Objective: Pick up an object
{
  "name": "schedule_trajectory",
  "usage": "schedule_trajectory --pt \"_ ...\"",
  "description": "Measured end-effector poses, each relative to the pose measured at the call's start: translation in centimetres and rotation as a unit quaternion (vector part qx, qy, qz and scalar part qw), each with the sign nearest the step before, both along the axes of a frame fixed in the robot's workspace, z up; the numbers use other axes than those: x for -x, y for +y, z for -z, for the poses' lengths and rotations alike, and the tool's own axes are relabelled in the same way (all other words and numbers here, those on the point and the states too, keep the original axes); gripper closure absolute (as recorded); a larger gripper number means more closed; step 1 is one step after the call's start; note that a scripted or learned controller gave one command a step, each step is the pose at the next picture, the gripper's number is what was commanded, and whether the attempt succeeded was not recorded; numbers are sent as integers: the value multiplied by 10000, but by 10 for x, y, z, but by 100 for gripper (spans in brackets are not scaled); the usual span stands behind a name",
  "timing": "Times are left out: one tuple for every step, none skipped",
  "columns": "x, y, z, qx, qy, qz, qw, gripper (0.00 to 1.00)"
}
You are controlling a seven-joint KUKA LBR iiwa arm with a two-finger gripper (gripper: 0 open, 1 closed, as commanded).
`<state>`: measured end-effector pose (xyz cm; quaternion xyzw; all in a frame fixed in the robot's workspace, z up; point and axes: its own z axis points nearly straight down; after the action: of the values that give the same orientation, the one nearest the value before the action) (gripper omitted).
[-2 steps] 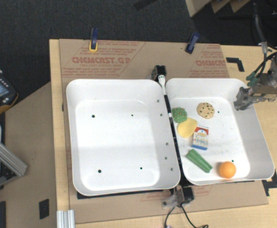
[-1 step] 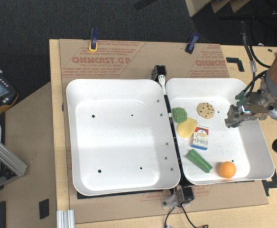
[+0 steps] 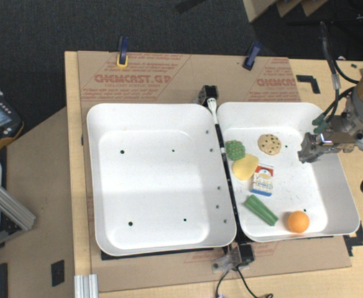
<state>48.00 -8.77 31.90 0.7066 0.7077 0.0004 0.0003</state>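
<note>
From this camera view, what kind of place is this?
Probably a robotics lab bench for grasping trials: two white bins clamped on a cardboard sheet, toy food such as an orange ball and a cookie, and the arm's tool.

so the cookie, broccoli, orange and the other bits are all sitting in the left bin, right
Not quite: the camera view shows them in the right bin. The cookie, broccoli, orange and the other bits all sit there, with the gripper above that bin's far right side.

A robotics lab: clamped cardboard-covered bench, two white bins, cabling.
</note>
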Motion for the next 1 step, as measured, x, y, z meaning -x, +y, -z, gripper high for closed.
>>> schedule_trajectory --pt "0 64 -12 -5 -15 -31 10000 100"
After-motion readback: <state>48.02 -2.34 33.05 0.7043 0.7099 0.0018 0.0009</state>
